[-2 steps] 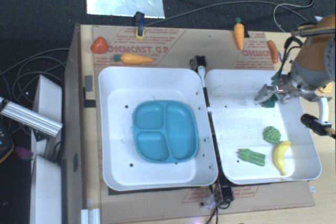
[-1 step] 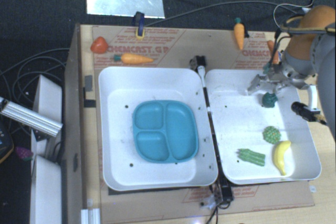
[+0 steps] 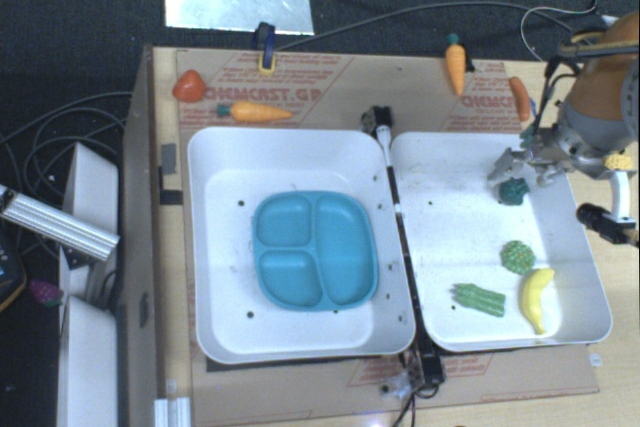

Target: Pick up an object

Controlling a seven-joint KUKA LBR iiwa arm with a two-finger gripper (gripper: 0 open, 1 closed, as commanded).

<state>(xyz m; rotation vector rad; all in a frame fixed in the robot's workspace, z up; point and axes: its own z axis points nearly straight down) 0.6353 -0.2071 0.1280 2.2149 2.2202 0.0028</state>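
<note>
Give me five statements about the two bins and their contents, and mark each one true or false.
1. The blue divided plate lies in the left bin. True.
2. The banana lies in the left bin. False: it lies in the right bin.
3. The hand is over the right bin. True.
4. The divided plate holds a carrot. False: its compartments hold nothing.
5. A dark green object lies just below the hand. True.

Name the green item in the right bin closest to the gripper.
The small dark teal piece, right below the gripper; the round green one and long green one lie farther off.
</note>
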